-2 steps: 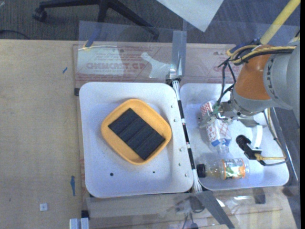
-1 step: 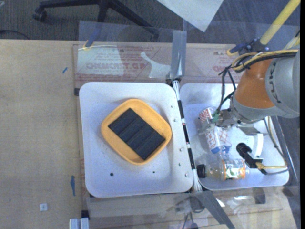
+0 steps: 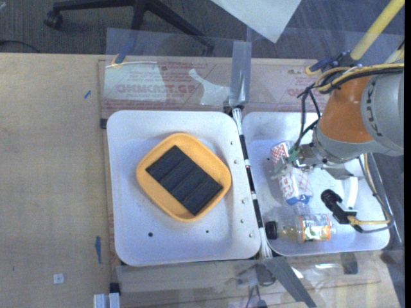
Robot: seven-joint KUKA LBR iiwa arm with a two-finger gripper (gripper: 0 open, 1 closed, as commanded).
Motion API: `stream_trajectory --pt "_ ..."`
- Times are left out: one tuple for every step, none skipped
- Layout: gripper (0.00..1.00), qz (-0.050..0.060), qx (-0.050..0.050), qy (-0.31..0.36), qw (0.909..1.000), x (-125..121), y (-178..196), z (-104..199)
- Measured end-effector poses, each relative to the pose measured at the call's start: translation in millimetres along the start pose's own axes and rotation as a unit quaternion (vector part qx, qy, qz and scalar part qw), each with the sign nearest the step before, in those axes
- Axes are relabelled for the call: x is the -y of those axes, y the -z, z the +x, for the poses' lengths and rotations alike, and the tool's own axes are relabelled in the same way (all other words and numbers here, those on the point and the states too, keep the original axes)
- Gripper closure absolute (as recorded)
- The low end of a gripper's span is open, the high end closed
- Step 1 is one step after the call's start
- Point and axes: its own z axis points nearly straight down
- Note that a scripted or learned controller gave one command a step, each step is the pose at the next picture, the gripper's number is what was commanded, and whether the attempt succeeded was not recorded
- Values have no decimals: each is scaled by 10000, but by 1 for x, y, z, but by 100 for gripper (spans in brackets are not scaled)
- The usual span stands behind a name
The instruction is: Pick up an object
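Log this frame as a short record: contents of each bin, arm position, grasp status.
left bin: yellow dish holding a black ridged slab
right bin: clear bottle with a black cap, lying on its side at the near edge; crumpled red-and-white wrapper
arm: over the right bin, reaching in from the right
gripper: low, at the wrapper
grasp: cannot tell whether anything is held

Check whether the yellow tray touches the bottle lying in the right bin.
Apart. The camera view shows the yellow tray in the left bin, the bottle in the right bin.
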Motion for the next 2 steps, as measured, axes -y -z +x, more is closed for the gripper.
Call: stream_trajectory --pt "100 110 -39 567 9983 -50 79 25" --pt "100 92 -50 2078 9781 -29 107 -14"
